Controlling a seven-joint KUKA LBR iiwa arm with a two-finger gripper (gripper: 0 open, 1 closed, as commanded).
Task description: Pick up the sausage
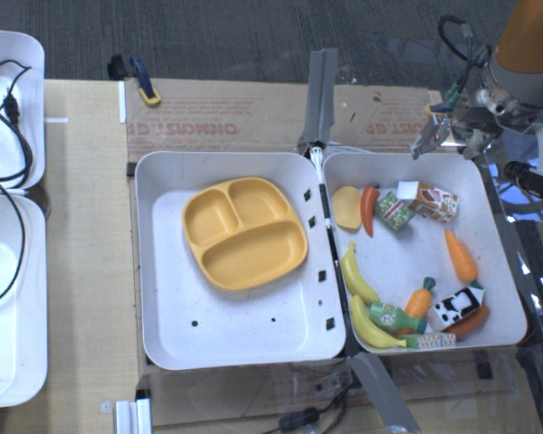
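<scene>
The end effector point(452, 138) hovers over the right bin's point(498, 233) far rim, holding nothing; its finger spacing cannot be told. The brown sausage point(471, 321) lies at the bin's near right corner, beside a cow-patterned carton point(454, 306).

a dark grey carpet point(217, 21) runs along the top. below it a pale wood bench point(86, 242) carries brown cardboard point(217, 120) with red print. a white table point(9, 242) with black cables point(4, 143) stands at the left edge.
</scene>
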